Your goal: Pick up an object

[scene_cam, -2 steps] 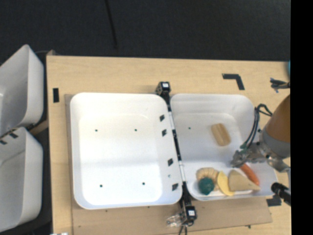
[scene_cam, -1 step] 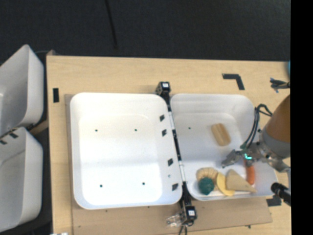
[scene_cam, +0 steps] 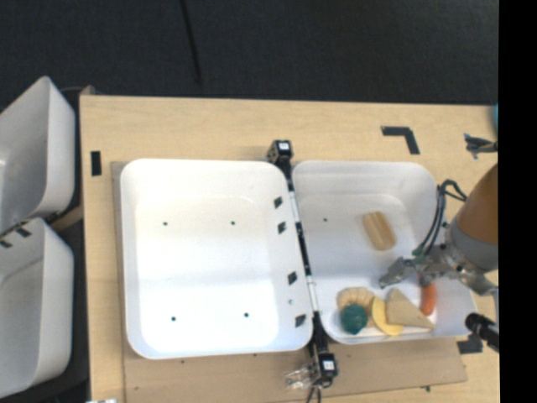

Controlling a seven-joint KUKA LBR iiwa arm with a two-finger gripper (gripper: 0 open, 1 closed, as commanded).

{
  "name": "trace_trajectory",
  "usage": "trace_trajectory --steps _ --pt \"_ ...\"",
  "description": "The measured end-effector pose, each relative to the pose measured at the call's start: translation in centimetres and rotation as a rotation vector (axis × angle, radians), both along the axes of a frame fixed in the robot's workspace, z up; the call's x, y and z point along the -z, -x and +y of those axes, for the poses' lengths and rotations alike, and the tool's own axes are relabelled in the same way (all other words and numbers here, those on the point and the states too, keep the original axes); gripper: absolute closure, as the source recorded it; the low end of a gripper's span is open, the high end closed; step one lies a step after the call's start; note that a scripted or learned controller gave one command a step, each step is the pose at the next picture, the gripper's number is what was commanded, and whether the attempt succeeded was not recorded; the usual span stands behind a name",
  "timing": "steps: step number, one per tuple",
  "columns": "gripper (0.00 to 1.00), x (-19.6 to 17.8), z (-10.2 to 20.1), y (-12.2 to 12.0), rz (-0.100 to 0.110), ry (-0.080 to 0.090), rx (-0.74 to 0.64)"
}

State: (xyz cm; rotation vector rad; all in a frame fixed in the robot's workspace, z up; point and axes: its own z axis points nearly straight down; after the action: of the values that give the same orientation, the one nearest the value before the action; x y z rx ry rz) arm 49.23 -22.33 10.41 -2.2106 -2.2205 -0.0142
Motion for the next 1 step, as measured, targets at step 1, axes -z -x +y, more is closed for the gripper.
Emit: trace_trajectory --steps 1 --pt "0.00 0.26 0.11 0.03 -0.001 -0.001 0.010"
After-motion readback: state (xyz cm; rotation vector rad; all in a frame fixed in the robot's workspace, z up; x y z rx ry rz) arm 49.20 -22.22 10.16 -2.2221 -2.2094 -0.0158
